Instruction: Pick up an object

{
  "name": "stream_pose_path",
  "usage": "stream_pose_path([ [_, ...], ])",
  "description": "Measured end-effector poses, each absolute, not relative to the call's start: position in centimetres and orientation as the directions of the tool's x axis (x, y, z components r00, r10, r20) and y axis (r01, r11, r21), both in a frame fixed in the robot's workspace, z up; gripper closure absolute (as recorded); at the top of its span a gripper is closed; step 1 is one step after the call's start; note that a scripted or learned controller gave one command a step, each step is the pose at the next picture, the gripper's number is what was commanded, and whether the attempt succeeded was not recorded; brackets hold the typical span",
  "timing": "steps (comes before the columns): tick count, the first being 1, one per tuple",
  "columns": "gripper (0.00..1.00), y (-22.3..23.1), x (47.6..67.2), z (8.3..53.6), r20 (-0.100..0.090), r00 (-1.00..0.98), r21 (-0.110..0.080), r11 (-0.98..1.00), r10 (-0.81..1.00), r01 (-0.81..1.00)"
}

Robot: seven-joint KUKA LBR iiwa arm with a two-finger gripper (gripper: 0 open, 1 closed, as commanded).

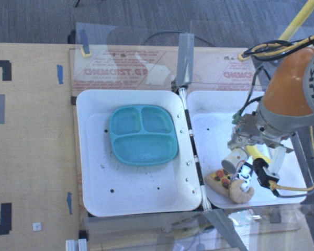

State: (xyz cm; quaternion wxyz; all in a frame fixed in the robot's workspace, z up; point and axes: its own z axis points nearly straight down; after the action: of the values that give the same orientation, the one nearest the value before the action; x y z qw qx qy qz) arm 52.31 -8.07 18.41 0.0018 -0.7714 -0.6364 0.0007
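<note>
Grey carpet floor (209,9) ran behind a light wood table (31,156), with black tape marks along the table's left side and blue tape bits near the bins. Two shallow white bins sat side by side on it, a strip of grey tape (186,59) above their shared edge.

Left bin (94,192): a teal divided plate (143,135), three compartments, lay flat in the upper middle, apart from the walls.

Right bin (214,116): small objects clustered at the near edge, toward the left corner. A pizza-slice toy (220,180) lay flat there, touching a tan rounded toy (242,193) just to its right. A grey cylindrical piece (231,162) and something yellow (256,152) sat just above them, right under the arm.

Arm (290,88) came in from the right, orange band above the wrist, yellow and black cables over it. End effector (246,171) was low over that cluster, pointing down at it. Cannot tell how it was set: wrist hardware and clutter hid the tip. Nothing was visibly grasped or lifted; all objects appeared to rest in the bin.
</note>
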Motion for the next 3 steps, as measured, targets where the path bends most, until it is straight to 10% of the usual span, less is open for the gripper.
stream_pose_path([
  [1,1.00,-9.8,53.8,9.5,0.000,0.362,-0.001,-0.362,0.932,0.932],
  [2,0.00,-9.8,53.8,9.5,0.000,0.362,-0.001,-0.362,0.932,0.932],
  [3,0.00,-11.5,48.6,9.1,0.001,0.233,0.019,-0.233,0.972,0.972],
])
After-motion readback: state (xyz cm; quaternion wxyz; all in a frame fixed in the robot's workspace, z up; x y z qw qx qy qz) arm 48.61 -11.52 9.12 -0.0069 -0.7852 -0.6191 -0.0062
